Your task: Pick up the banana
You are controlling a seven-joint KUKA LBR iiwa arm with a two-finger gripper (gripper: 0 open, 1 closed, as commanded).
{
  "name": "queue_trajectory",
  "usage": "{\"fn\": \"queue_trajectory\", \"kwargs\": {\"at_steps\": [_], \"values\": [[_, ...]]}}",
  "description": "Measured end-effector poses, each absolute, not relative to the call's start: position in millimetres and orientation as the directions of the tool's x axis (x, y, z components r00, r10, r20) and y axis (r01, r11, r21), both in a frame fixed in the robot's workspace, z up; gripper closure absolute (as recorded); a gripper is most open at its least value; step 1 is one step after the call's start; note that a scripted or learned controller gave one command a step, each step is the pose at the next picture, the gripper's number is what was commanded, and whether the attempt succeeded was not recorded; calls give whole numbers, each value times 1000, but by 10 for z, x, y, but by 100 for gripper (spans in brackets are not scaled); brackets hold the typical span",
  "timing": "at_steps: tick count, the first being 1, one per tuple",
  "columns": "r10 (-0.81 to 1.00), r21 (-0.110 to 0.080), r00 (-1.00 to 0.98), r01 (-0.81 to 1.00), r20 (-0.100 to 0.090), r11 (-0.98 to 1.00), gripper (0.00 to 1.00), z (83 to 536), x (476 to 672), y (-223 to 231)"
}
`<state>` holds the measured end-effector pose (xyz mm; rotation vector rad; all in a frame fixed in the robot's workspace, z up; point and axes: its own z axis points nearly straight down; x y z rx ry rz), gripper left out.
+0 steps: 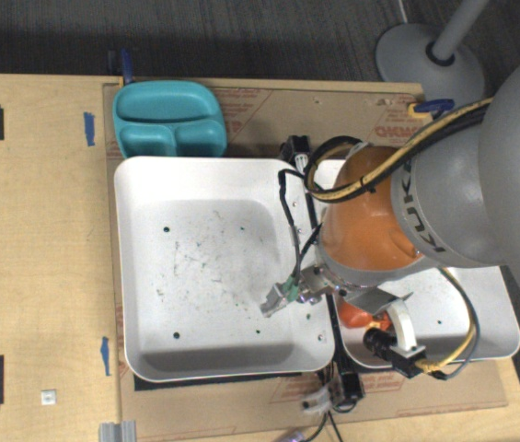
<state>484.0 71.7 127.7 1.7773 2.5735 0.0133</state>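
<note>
Hand (281, 296) hangs low over the right part of the left bin (195, 247), close to the wall that this bin shares with its neighbour. It is a small grey piece with a touch of green on it, and it is tilted down and to the left. Whether it is wide or narrow cannot be told, since it is small and blurred. Nothing can be seen held in it.

Just right of the hand and above it rises the arm (480, 182), grey and thick, with its orange band (365, 215) directly over the wall between the bins. Black and yellow cables (444, 122) loop around the band and run off to the right.

Right of the hand lies the right bin (494, 334), much of it covered by the arm. Where the banana lies cannot be told. A small red-orange thing (354, 317) peeps out under the arm, just right of the hand and slightly nearer the front; what it is cannot be made out.

Left of the hand, the floor of the left bin is scuffed white with a few dark dots. Far behind the hand and to its left, a teal tray (169, 118) with compartments touches the back rim of the left bin. Both bins sit on the brown bench (39, 247), which carries strips of blue tape (89, 129) well left of the hand.
</note>
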Motion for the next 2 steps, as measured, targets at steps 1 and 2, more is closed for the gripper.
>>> {"fn": "queue_trajectory", "kwargs": {"at_steps": [1,2], "values": [[998,0,-67,998,0,67,0,1291,4835,1456],[998,1,-65,998,0,65,100,1389,4839,1457]]}}
